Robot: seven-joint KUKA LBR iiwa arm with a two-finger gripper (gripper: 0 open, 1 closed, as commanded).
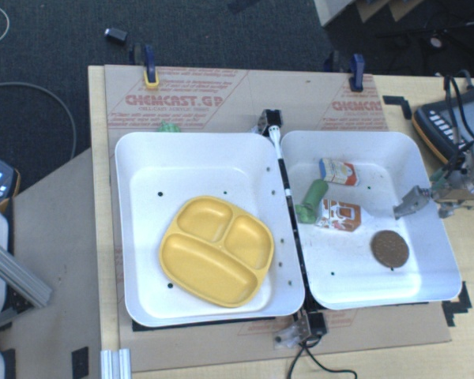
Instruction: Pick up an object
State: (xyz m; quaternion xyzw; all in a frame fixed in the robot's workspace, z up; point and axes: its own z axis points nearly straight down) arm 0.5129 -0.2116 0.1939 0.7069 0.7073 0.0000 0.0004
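claw at the right bin's edge, nothing picked yet

the claw (415,202) sat low at the right side of the right bin (363,142); whether it was open or closed could not be told, and nothing showed in it. candidates lay near: a brown disc (390,249) just below it, a small printed packet (340,215) beside a green piece (311,201), another packet (339,172) above. the left bin (142,156) held a yellow divided plate (216,249). this looked like the approach step; next called for centring over one item and descending

camera view: fixed overhead | slanted down | mid-distance | covers left bin (134,235), right bin (426,275), bench (221,93)
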